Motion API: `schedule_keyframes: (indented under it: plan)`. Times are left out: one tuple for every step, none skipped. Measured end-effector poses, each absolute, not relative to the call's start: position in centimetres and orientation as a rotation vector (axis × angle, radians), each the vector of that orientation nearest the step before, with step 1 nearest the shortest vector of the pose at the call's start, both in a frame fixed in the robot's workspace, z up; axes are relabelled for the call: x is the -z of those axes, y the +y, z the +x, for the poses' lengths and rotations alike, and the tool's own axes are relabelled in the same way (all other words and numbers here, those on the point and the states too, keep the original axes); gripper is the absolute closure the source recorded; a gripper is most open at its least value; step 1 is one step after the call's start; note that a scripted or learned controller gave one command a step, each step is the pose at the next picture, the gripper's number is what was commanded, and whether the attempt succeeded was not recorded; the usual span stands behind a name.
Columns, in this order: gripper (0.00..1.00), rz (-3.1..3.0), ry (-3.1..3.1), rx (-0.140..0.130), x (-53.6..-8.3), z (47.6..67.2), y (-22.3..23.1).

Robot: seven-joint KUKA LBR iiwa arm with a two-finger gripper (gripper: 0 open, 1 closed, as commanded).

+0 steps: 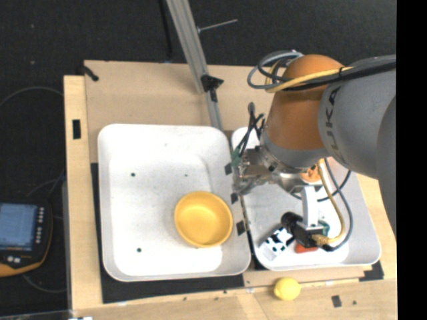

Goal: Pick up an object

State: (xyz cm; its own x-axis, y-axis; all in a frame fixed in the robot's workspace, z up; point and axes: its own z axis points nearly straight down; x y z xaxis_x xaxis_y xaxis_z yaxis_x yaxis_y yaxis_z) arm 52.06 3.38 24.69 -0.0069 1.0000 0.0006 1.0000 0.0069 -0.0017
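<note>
- The tool [255,171] is hung over the right bin [371,244], right by the wall shared with the left bin [147,179]. Spread or pressed together? Can't be told, it's tucked under the wrist.
- Nearest pick is judged to be the black-and-white block [277,242], at about 5 o'clock from the tool, same bin.
- The yellow bowl [203,219] is sat at roughly 7 o'clock, across the wall.
</note>
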Motion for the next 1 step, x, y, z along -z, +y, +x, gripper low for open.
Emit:
schedule_keyframes:
  plan:
    - [1.00,-2.212,-2.231,0.003,-25.29,53.15,8.53]
